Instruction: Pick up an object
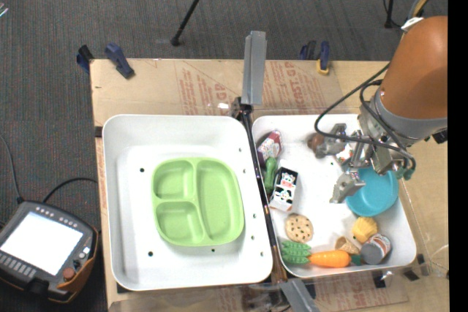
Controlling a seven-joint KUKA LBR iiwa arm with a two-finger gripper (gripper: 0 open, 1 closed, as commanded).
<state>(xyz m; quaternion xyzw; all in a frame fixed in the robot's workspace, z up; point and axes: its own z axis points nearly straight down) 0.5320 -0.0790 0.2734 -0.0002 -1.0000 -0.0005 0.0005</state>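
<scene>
Overhead, the grey arm (417, 77) with its orange band reaches in from the right over the right white bin (322, 122). Its end effector (349, 183) hangs low above that bin, just left of a blue bowl (376, 193) and overlapping the bowl's left rim. One grey finger (342, 190) points down toward the bin floor; whether the end effector is released or clenched cannot be told from this angle, and nothing can be seen between its fingers.

The right bin holds the loose things. A small black-and-white cow-patterned carton (284, 188) lies tilted near the bin's left side, with a green pickle-like piece (270, 173) just beside it and a red-and-white packet (270, 146) above that, against the left wall. A chocolate-chip cookie (298, 228) lies below the carton. Along the near wall sit a green toy vegetable (295, 252) and an orange carrot (330, 259), touching end to end. To the right of them are a yellow toy (363, 229) and a small can (374, 250), close together below the bowl. A brownish object (319, 143) lies near the far wall, partly under the wrist hardware.

The left white bin (124, 150) carries a light green divided plate (197, 201) with three compartments. Both bins rest on a cardboard-covered surface (168, 84).
</scene>
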